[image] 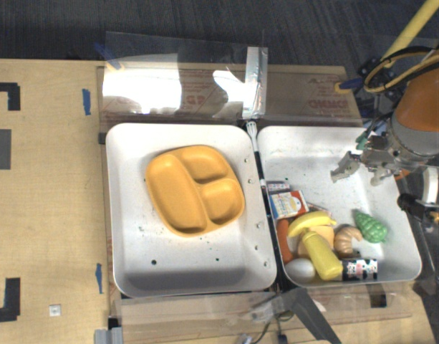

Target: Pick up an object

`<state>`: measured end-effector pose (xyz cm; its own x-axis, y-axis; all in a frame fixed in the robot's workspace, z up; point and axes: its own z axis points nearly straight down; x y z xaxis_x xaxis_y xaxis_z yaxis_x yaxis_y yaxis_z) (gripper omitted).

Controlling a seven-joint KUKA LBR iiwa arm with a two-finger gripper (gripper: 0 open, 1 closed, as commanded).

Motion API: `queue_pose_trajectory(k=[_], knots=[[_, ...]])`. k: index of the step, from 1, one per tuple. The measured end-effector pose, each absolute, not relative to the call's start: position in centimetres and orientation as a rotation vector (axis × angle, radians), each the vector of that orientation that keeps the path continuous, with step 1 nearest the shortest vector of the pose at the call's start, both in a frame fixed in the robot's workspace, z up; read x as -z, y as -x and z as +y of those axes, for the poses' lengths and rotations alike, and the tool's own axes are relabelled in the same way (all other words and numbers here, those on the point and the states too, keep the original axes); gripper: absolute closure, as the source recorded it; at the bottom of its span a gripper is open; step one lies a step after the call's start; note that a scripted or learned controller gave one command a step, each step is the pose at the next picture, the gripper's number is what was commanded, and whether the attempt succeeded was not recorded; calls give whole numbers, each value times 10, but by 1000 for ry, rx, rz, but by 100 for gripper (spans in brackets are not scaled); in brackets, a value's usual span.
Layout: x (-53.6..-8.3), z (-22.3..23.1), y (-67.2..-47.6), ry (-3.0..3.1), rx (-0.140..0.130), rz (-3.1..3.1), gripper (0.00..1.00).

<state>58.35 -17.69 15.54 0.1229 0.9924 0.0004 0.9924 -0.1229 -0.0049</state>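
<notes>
Objects crowd the right bin's near edge: yellow bottle overlapping banana, carton print unreadable. Gripper hovers spread wide, holding nothing.

- The tan wooden bench carried two shallow white bins side by side.
- The left bin and right bin touched along their inner rims.

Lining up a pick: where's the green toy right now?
In the camera view, the green toy lies in the right bin, near its right wall, just right of the brown toy and above the small black-and-white bottle.
</notes>
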Motion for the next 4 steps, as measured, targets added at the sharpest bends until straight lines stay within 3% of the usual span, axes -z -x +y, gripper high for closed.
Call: queue_pose_trajectory(k=[1,2,3,4], knots=[[-91,-107,-582,2103,3,-2352,0],[-186,-73,-504,2338,4,-2099,0],[-92,-102,-479,2089,-3,-2355,0],[-187,-78,-518,1911,6,-2500,0]])
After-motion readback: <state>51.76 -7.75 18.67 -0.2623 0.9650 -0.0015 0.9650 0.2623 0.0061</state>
